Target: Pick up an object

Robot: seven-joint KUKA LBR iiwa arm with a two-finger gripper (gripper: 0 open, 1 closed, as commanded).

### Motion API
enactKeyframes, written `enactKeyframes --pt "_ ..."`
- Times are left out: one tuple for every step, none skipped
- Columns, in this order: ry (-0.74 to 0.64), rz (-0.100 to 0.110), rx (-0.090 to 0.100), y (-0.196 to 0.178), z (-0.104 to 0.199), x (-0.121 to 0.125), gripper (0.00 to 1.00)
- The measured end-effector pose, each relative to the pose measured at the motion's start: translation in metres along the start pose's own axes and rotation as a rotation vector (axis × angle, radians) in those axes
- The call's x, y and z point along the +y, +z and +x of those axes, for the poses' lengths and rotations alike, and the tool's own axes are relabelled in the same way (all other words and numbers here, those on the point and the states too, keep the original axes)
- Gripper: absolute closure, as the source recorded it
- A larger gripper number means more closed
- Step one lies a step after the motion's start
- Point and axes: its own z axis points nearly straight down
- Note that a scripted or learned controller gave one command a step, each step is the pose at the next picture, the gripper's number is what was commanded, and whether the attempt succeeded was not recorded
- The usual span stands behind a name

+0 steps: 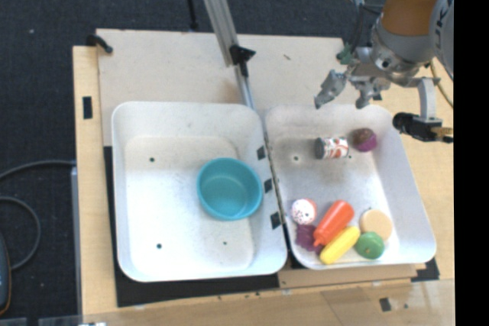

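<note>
- Camera view: the gripper (349, 94) hangs above the far rim of the right bin (405, 164), its two fingers spread apart with nothing between them.
- Just below it in that bin, a small can (331, 148) lies on its side, with a purple ball (364, 139) touching its right end.
- Clustered at the bin's near edge: a white ball (303, 211), an orange carrot (333, 221), a yellow piece (340, 244), a tan round (376, 222), a green ball (370, 245) and a purple bit (305, 237), packed close together.
- The left bin (153, 164) holds a blue bowl (229, 188), upright, near its right wall.
</note>
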Motion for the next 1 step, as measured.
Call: enactKeyframes --pt "0.0 0.0 -0.001 -0.0001 -0.0003 -0.0001 0.0"
